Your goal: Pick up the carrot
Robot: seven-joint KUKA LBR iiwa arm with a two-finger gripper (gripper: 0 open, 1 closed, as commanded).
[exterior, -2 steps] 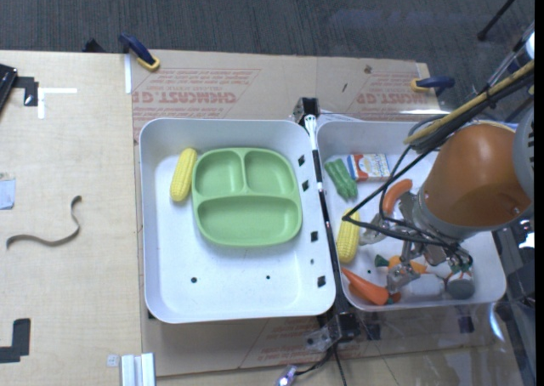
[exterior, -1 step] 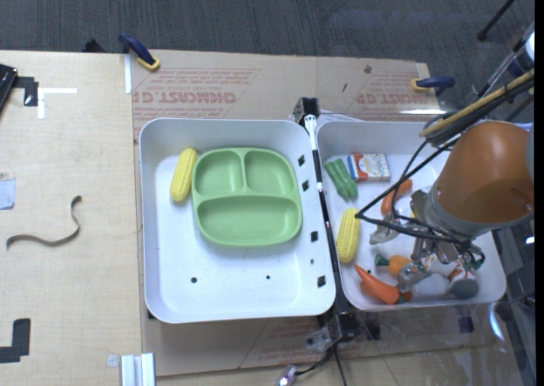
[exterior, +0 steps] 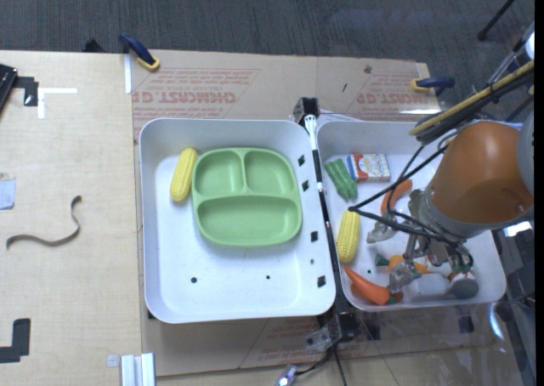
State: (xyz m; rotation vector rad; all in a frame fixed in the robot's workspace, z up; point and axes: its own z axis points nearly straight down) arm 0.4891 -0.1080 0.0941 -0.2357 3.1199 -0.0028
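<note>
- Carrot (exterior: 367, 286): lies in the right bin (exterior: 489, 286), near its front-left corner, pointing towards the bin's left wall. It rests on the bin floor, not lifted.
- Pincer (exterior: 406, 272): hangs low over the right bin, just beside the carrot's thick end. Wires and the wrist clutter the view; I cannot tell whether it is apart or together, nor whether it touches the carrot.
- Progress: judged as approach stage. The grasp is not confirmed and the lift is not yet done.
- Other contents, right bin: a corn cob (exterior: 348, 235) just above the carrot, a green vegetable (exterior: 342, 178), and a small box (exterior: 371, 167).
- Left bin (exterior: 161, 291): a green plate (exterior: 247, 195) with a second cob (exterior: 182, 174) beside its left edge.
- Writing: red print on the cardboard (exterior: 280, 87) under the bins, upside down and mirrored to this view; not reliably readable. The box label is too small to read.
</note>
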